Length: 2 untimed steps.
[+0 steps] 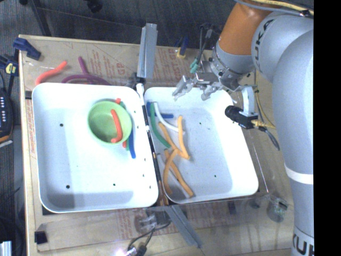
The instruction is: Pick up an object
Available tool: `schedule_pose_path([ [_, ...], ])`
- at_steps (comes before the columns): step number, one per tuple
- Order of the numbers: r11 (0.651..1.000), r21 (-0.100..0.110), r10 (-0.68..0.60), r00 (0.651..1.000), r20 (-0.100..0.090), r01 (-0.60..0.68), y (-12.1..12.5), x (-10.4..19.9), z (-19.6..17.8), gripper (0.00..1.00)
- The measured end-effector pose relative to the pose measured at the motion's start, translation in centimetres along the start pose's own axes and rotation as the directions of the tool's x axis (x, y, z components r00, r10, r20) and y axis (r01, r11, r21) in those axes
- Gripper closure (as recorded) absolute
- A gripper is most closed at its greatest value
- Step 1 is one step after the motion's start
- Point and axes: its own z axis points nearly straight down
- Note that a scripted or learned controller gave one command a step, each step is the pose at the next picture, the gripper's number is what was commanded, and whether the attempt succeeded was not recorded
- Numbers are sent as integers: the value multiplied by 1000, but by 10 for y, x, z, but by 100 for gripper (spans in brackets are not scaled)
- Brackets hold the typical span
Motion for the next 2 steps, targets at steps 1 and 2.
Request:
schedule_pose_path([
  [1, 999, -2, -37, 999, 2, 37, -9, -12, 150, 0],
  [2, 999, -1, -40, 999, 3, 40, -9, -12, 139, 100],
])
